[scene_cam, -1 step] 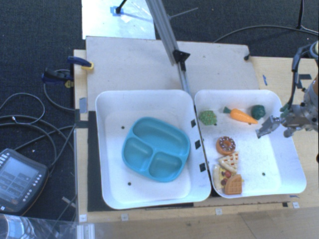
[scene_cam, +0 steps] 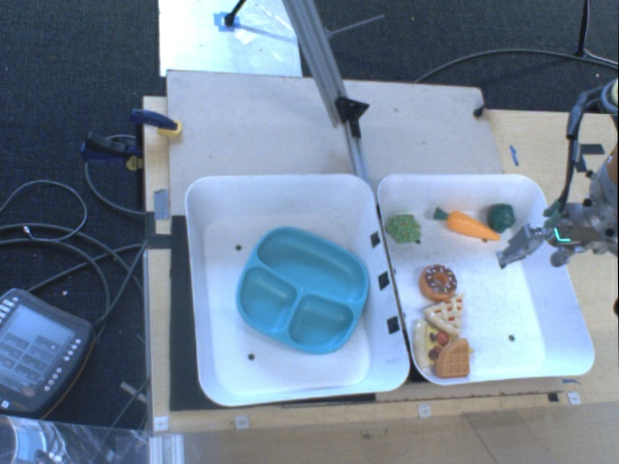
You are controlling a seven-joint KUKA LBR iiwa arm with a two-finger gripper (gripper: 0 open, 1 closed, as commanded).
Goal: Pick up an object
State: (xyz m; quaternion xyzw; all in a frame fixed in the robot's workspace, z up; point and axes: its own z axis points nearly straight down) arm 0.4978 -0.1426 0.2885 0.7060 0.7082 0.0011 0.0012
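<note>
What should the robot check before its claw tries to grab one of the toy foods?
1. Toy foods lie in the right bin: ok.
2. Claw is over that bin, at its right side: ok.
3. Claw is above a toy: not ok; bare floor lies under it.
4. Carrot and the dark green piece sit nearest the claw: ok.
5. Carrot has room around it: cannot tell; the green piece lies very close.
6. Claw holds nothing: cannot tell.
</note>
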